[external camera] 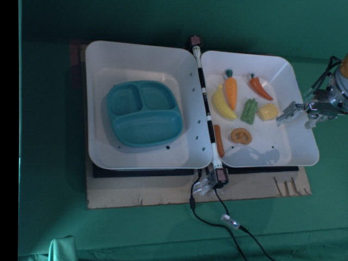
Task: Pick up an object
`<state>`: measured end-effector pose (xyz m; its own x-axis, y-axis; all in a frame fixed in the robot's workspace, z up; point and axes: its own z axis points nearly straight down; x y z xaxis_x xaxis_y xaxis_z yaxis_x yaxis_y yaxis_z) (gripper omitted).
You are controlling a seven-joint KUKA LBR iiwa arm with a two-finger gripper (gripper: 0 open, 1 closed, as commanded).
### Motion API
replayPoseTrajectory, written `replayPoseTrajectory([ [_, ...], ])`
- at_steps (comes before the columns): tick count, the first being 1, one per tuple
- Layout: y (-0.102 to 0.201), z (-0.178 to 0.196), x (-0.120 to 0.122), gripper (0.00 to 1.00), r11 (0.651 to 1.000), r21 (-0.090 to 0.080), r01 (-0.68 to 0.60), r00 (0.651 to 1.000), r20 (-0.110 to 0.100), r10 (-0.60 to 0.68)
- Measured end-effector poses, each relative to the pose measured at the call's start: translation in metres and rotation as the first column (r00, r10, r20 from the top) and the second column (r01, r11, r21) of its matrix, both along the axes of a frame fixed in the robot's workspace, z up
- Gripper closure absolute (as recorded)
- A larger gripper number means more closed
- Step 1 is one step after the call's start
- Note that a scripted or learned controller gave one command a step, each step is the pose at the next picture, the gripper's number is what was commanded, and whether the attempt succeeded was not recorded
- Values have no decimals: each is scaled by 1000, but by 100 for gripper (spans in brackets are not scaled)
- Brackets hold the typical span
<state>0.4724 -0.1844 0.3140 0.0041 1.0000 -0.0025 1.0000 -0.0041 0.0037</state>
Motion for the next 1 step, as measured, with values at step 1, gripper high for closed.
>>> replayPoseTrajectory([
  [1, 33, -82, 44, 0, 1000, 1, -1, 1000, -1, 1],
])
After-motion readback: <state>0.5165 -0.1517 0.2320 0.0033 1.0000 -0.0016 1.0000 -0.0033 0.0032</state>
